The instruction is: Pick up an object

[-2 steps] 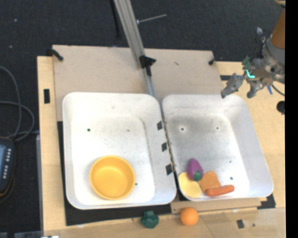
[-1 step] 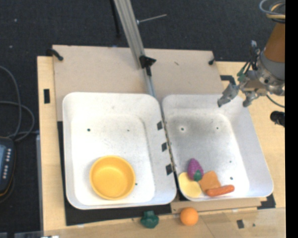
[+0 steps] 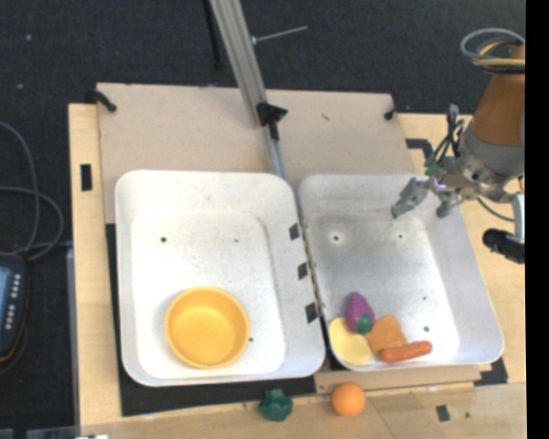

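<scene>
Here the gripper [image 3: 427, 198] hangs over the far right corner of the right bin [image 3: 457, 273], its 2 fingers spread apart with nothing between them. Well apart from it, a purple object [image 3: 357, 310], an orange block [image 3: 385, 332], a carrot [image 3: 406, 352] and a pale yellow piece [image 3: 348, 344] huddle in that bin's near left corner. A yellow bowl [image 3: 207, 326] sits in the left bin [image 3: 146, 245].

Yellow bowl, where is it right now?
The yellow bowl sits in the left bin, in its near part, well apart from the toy food heaped in the right bin.
</scene>
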`<state>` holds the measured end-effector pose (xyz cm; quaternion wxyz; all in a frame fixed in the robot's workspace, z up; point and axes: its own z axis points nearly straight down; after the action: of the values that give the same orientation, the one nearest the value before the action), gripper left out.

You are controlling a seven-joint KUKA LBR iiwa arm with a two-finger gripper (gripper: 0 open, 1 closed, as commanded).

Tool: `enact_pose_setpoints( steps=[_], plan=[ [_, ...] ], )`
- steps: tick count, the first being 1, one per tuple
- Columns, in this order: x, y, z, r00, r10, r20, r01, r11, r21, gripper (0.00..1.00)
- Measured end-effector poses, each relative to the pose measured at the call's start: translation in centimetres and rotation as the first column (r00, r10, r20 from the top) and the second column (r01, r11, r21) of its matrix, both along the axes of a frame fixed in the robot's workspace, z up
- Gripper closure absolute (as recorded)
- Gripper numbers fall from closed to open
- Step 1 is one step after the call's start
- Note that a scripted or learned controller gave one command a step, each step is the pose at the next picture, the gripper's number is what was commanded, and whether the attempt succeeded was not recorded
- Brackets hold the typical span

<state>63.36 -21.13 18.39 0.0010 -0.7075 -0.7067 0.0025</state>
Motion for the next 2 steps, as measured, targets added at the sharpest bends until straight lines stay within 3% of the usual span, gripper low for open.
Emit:
enact_pose_setpoints(
  steps=[1, 2],
  plan=[
    [-0.3, 0.8, -4.7, 1.0, 0.002, 0.005, -0.002, 1.0, 0.0, 0.0],
    [-0.2, 0.7, -3.5, 1.0, 0.0, 0.009, 0.0, 1.0, 0.0, 1.0]
  ],
)
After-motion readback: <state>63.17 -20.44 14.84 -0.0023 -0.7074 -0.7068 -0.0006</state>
